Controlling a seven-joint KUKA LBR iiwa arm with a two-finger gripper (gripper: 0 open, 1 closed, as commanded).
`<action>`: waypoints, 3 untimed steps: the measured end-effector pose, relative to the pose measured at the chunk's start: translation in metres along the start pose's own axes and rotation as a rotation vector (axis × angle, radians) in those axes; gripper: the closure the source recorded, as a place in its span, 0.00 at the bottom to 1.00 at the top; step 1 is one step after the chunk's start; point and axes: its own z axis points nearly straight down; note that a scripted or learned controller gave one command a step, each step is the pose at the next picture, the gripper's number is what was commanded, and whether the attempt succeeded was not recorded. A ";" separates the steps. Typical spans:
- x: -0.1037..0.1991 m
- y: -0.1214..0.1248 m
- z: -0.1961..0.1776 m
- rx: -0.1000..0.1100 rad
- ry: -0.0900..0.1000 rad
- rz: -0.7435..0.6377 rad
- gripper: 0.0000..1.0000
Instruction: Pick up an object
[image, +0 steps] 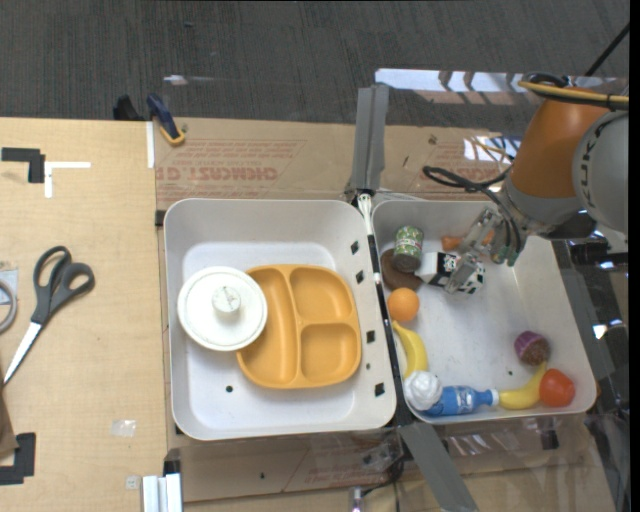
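Tool (468, 272) down in right bin (565, 300), upper centre-right of frame, over small black-and-white object (447, 266), grip state unclear, nothing visibly lifted, so pick not done.

wooden bench (80, 400), bearing two white bins (185, 400) side by side at right, scissors (48, 295) at left, flattened cardboard (250, 165) at far side.
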 end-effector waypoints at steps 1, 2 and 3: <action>0.040 -0.008 -0.001 -0.009 -0.012 0.206 0.00; 0.039 -0.007 -0.012 -0.009 -0.017 0.202 1.00; 0.061 0.062 -0.124 -0.009 -0.012 0.196 1.00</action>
